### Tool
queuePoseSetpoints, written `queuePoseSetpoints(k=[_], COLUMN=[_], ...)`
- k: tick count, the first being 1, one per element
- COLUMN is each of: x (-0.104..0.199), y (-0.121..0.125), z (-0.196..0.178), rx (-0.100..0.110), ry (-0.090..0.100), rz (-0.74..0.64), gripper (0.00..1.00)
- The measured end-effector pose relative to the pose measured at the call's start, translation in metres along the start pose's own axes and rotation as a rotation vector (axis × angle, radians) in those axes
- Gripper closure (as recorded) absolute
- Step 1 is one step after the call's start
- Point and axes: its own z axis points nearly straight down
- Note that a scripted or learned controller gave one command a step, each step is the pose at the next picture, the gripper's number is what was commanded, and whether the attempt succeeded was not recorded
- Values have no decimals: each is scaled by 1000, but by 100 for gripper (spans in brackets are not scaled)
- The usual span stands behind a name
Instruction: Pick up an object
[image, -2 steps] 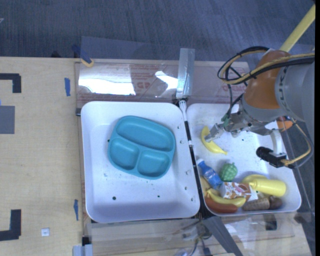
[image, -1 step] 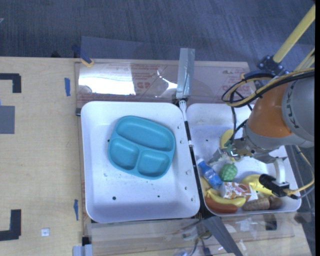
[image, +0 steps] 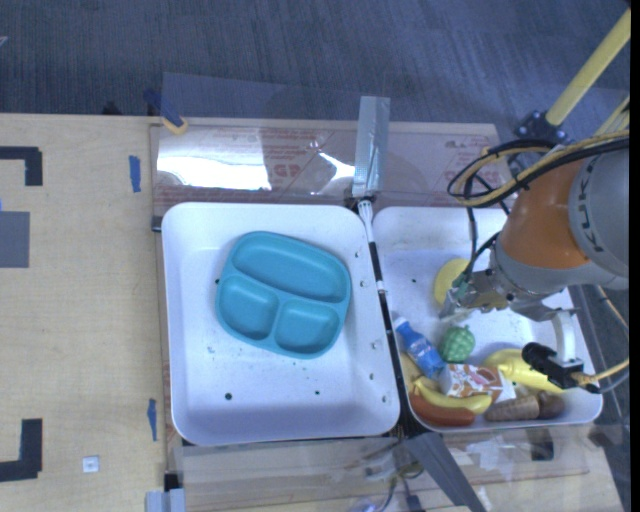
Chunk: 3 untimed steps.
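Saw the pincer low over the right bin; could not tell whether spread or closed. Noted a blue divided tray in the left bin, well apart. Found a small blue bottle, then the green round toy just beneath the pincer, above a banana. Judged the toy light, stiff and smooth, apt to slip; best taken across its widest middle.

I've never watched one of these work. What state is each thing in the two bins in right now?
Blue divided tray: flat in left bin, nothing on it.
Gripper: low inside right bin, above green ball.
Small blue bottle: lying down.
Banana: lying against the front wall.
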Motion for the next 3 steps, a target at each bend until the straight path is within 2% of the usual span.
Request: queuePoseSetpoints(k=[1, 2, 3], x=[0, 6, 6], y=[0, -55, -54], z=[1, 11, 0], rx=[1, 4, -1], ry=[0, 2, 1], rz=[0, -86, -85], gripper=[0, 0, 100])
